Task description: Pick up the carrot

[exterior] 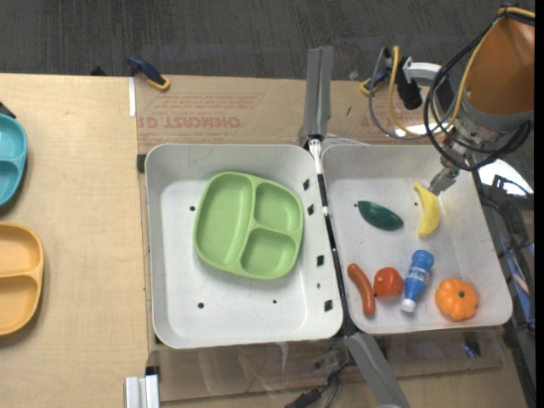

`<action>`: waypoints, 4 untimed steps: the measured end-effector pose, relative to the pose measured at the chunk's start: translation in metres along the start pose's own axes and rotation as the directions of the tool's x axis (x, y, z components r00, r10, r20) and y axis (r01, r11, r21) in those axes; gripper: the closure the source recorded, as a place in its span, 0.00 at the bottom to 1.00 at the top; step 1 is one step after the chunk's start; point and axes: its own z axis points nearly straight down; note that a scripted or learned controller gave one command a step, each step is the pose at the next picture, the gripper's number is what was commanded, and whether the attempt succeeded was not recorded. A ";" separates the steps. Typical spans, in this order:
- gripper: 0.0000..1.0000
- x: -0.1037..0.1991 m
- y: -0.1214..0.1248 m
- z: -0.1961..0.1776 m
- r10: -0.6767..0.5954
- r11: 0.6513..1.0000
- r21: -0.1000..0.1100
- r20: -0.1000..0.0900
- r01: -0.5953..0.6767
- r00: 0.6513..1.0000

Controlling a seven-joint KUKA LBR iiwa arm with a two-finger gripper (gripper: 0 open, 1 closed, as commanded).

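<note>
A: Camera view, item: slim orange-red carrot (361, 289), right white bin's (493, 253) front-left, touching small red tomato (388, 282).

B: Gripper (444, 179), above yellow banana (427, 209), grip state indeterminable. Risk: tomato taken instead.

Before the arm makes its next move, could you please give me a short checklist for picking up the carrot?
1. Long orange-red carrot lies in the right white bin: ok.
2. Carrot uncovered from above: ok.
3. Wide gap to the round red tomato: not ok, they sit close together.
4. Gripper above carrot: not ok, it is beside the yellow banana.
5. Gripper free of load: cannot tell.
</note>
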 end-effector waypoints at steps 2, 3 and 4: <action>1.00 -0.004 -0.005 -0.077 -0.033 0.999 0.000 0.002 0.033 0.999; 1.00 -0.011 -0.015 -0.067 -0.455 0.890 0.001 -0.003 0.455 0.890; 1.00 -0.013 0.010 -0.135 -0.454 0.891 0.004 -0.005 0.454 0.891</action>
